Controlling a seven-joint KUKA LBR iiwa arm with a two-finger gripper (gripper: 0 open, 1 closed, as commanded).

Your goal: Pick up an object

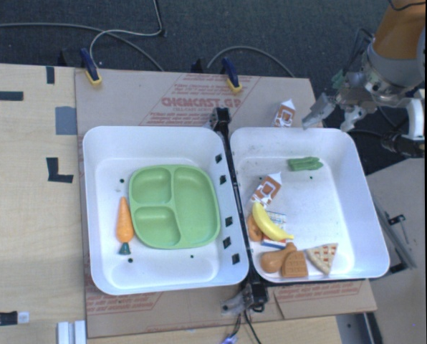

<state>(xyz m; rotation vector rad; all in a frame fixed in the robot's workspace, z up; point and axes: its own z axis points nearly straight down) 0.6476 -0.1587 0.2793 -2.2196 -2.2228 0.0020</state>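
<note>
Left bin: one plate, one carrot; right bin: one banana.

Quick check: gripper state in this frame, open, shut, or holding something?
Gripper: open, holding nothing, above the back rim of the right bin.

Arm cut off by top right corner of picture; upper links out of frame. Gripper blurred, above right bin's far rim; finger gap unreadable. Small carton beyond that rim: print too small to read. Pile at right bin's near left corner: banana covers part of flat packet and orange item; both unidentifiable. Cables run off top edge.
</note>
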